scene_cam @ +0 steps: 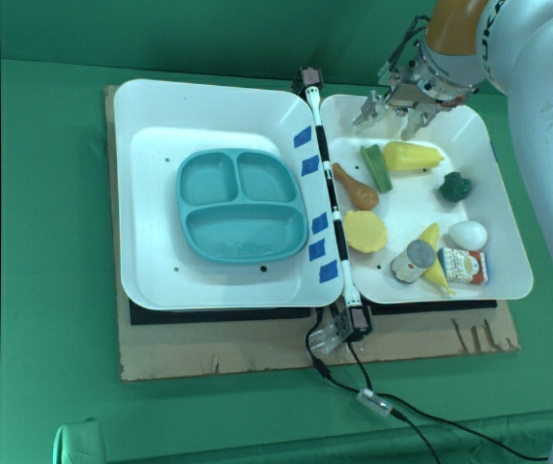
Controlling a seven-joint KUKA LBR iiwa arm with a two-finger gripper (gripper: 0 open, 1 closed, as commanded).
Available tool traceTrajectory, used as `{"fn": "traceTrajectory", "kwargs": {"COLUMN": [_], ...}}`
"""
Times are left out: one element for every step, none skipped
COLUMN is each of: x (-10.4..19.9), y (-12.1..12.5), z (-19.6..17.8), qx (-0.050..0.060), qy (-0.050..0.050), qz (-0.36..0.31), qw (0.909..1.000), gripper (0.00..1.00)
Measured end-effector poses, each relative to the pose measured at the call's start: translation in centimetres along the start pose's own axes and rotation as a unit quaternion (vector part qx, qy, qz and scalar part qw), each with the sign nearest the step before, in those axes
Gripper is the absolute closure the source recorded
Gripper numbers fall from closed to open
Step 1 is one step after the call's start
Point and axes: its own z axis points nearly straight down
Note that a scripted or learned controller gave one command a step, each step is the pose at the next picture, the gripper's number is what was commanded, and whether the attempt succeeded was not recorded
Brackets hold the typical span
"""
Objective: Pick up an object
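The right bin (497, 184) holds several toy foods: a yellow corn cob (411, 156), a green pod (376, 167), an orange drumstick (356, 188), a yellow round piece (364, 231), dark green broccoli (454, 187), a white egg (467, 235), a banana (433, 258), a tin can (412, 260) and a small red-and-white carton (464, 265). My gripper (391, 114) hangs open above the bin's far edge, just beyond the corn cob and the green pod, with nothing between its fingers.
The left bin (151, 162) holds a teal divided plate (241, 205). A black-and-white divider bar (327, 177) with blue tape marks runs between the bins. Cables (373, 399) trail off the bench's front edge. The arm (538, 85) covers the far right.
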Motion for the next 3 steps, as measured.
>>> {"fn": "traceTrajectory", "kwargs": {"x": [0.4,0.1,0.6], "y": [-4.7,-4.3,-11.1], "z": [1.7,-0.1,-11.7], "qx": [0.002,-0.007,0.003], "qy": [0.001,-0.001,0.002], "qz": [-0.001,0.002,-0.001], "qw": [1.0000,1.0000,1.0000], "gripper": [0.00,1.00,1.00]}}
